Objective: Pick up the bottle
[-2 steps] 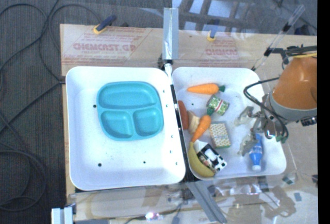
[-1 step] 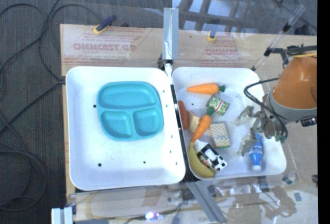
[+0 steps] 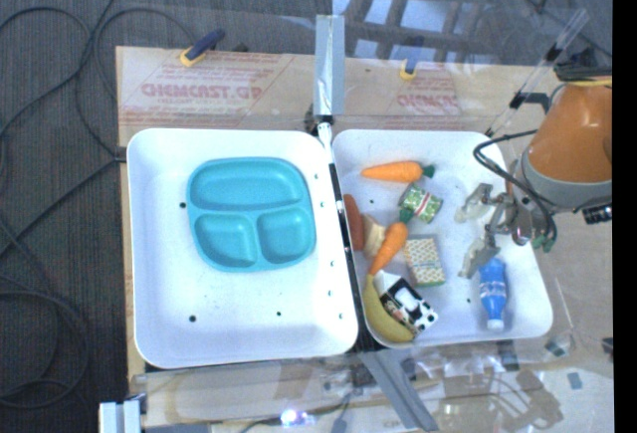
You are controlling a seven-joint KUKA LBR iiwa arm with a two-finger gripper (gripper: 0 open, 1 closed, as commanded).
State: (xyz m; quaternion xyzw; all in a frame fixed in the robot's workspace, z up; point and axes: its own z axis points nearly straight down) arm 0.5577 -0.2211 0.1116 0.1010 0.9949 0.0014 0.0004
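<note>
The bottle [image 3: 493, 290] is small and blue with a white cap, and lies flat near the front right corner of the right bin [image 3: 448, 144]. My gripper [image 3: 477, 232] hangs over the right side of this bin, just behind and slightly left of the bottle. Its metal fingers [image 3: 474, 204] are spread open with nothing between them. One fingertip reaches close to the bottle's upper end. The orange band of the arm [image 3: 572, 142] sits at the bin's right edge.
The right bin also holds two carrots [image 3: 393, 170] [image 3: 388, 247], a green can [image 3: 420, 204], a speckled block [image 3: 425, 262], a banana [image 3: 383, 319], a black-and-white toy [image 3: 410, 305] and a sausage [image 3: 353, 220]. A blue divided plate [image 3: 251, 212] lies in the left bin [image 3: 159, 302].
</note>
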